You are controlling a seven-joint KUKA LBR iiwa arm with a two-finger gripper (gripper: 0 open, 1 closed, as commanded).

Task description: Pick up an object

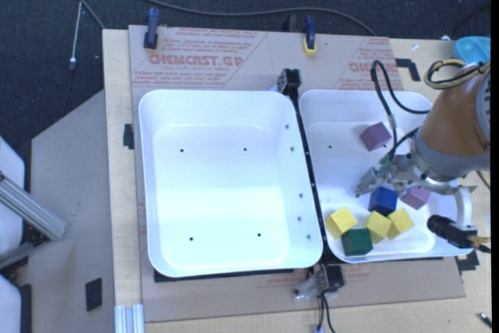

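From the camera view, the pick looks unfinished: no block can be seen between the fingers, and every block appears to lie on the floor of the right bin [343, 115], so the grasp and the lift are, as far as I can judge, yet to come.

The arm [458, 129] enters from the right edge of the frame and bends down over the lower right of that bin. Its gripper [383, 180] sits low, just above the blue block [383, 200], with the metal parts spread toward the left. Whether it is open or closed I cannot tell; the wrist and cables hide that.

Blocks cluster at the bin's lower edge: 3 yellow ones, the leftmost yellow block [341, 221], a green block [357, 241] below it, and a pale purple block [416, 197] right of the blue. 1 purple block [376, 136] lies apart, higher up. The left bin [156, 168] fills the frame's middle.
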